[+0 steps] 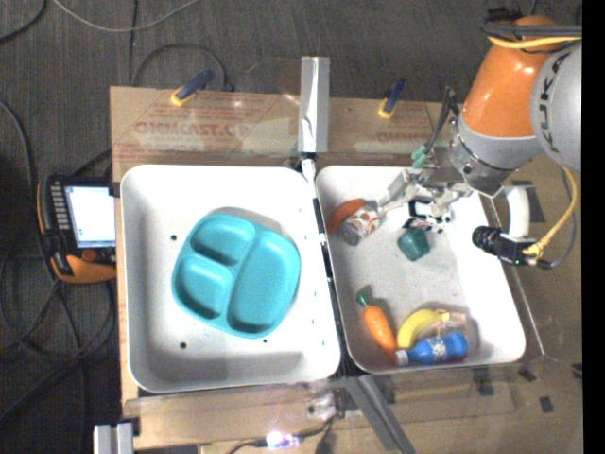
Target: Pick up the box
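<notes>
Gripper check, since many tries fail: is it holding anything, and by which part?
Cannot be told: the gripper hangs over the right bin, fingertips unclear.

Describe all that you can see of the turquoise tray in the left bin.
The turquoise tray is a rounded plate of smooth, plastic-looking material, divided into three shallow compartments by raised ridges. It lies flat and open side up, turned at a slant, near the middle of the left bin. It rests on the white floor of that bin and touches nothing else.
</notes>
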`<state>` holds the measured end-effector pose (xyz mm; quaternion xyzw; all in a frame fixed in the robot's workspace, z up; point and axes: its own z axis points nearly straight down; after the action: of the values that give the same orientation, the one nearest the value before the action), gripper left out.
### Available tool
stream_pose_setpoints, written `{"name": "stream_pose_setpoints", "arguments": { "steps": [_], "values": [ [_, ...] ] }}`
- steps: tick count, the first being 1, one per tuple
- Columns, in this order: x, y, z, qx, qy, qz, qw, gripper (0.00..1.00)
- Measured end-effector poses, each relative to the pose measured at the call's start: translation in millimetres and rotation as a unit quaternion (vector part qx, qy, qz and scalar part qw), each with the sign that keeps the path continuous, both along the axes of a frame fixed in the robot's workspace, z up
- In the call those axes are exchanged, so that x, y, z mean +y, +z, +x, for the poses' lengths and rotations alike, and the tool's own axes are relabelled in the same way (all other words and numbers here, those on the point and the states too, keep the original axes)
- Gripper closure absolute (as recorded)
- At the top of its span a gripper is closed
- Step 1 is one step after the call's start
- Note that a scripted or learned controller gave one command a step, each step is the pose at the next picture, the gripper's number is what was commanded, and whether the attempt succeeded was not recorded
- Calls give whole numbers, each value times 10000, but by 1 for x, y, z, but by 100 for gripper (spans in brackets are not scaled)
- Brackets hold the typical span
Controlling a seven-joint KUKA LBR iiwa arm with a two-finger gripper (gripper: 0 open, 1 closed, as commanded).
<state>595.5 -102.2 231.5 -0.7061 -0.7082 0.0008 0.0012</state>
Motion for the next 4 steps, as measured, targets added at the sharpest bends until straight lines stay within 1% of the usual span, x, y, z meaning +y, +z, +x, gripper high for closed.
{"name": "stream_pose_setpoints", "arguments": {
  "steps": [1,2,3,4],
  "values": [
    [-49,-141,-10,-80,-470,-37,9989,0],
    [-32,-141,-5,-82,-991,-26,9950,0],
    [-30,-132,-5,-74,-988,-11,9951,100],
    [37,-48,62,-7,-1040,-20,9946,100]
  ]
}}
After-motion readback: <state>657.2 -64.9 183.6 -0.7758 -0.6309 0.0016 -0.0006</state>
